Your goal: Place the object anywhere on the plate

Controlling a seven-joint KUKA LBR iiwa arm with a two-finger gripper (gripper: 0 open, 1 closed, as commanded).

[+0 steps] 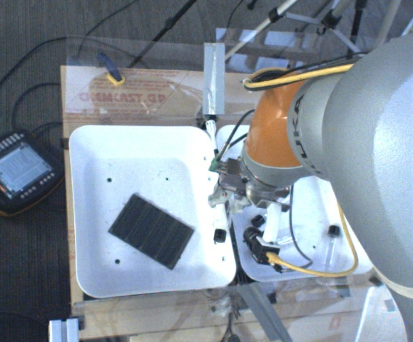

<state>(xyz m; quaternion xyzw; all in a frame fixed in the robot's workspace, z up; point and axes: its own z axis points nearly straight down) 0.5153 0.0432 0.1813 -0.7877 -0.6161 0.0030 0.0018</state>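
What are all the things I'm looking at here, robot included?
Bins: two, white, shallow, side by side on the bench; the right one is largely covered by the arm.
Plate: one, dark, ribbed, rectangular, lying flat at a slant in the left bin.
Small object: one, dark, in the right bin near its right side; too small to identify.
Handheld controller: one, black with orange trim and a screen, on the floor left of the bench.
Board: one, brownish, with faded red lettering, behind the bins.
Arm: one, grey with an orange band, reaching in from the right over the right bin.
Tool: one, below the orange band, above the right bin, with yellow and black cables around it.
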